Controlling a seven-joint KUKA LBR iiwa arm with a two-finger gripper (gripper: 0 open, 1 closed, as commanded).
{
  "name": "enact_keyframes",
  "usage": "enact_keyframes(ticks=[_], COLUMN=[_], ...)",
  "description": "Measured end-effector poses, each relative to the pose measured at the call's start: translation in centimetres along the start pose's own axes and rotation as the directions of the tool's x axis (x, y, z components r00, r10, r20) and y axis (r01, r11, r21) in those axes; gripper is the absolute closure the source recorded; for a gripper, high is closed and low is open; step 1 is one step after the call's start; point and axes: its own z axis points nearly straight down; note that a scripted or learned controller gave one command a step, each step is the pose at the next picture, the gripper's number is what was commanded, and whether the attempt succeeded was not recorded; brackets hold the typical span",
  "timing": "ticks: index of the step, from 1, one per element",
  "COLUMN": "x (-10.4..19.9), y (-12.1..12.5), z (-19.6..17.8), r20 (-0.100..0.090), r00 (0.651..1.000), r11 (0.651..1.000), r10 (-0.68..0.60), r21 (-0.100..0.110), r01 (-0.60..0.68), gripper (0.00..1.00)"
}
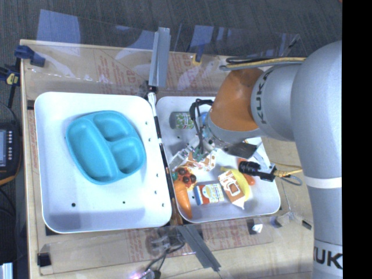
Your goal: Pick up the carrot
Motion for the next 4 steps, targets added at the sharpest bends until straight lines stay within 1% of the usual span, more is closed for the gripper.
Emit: enact_keyframes(ticks=[1, 2, 3, 4], x=[0.1, 0.1, -7.3, -6.1], y=[0.2, 0.2, 0.9, 4.0], z=[-0.9, -0.9, -0.4, -5.1], r20=[-0.002, -0.001, -0.003, -0.004], r00=[1.000, 1.000, 0.987, 0.910], r11=[1.000, 1.000, 0.987, 0.910], r10=[-0.006, -0.006, 0.163, 0.414], r21=[-0.001, -0.001, -0.001, -0.001], r01=[0.006, 0.006, -0.163, -0.414], gripper=[1.00, 0.00, 0.00, 0.00])
